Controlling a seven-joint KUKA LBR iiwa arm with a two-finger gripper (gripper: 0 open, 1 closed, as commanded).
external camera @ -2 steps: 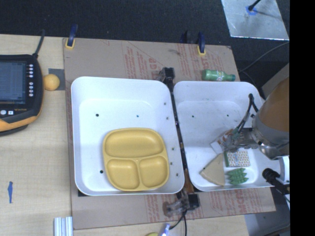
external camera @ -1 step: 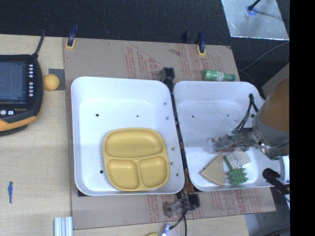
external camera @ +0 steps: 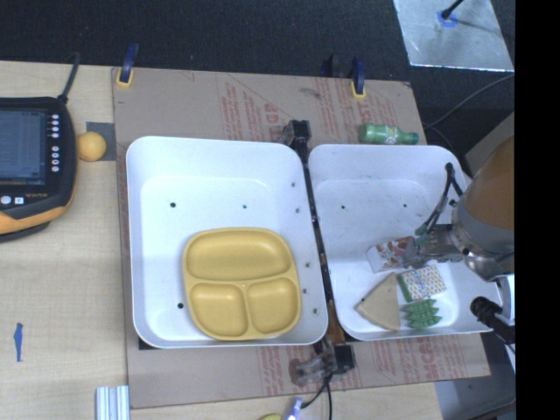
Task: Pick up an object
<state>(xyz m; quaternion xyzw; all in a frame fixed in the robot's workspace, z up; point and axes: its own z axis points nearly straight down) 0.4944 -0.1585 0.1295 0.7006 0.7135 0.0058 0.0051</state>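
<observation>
Where clutter [external camera: 407,294] lies, the arm [external camera: 486,213] perhaps overhangs.

A tan wedge-shaped piece [external camera: 381,304] lay flat in the right bin [external camera: 367,173], near its front wall. Just right of the wedge lay a green toothed item [external camera: 421,314], with a white patterned packet [external camera: 421,283] above it.

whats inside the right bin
The right bin holds a tan wedge, green toy pieces, a patterned packet and a small printed wrapper, all near its front right. The arm covers its right edge, so anything beneath is hidden.
</observation>
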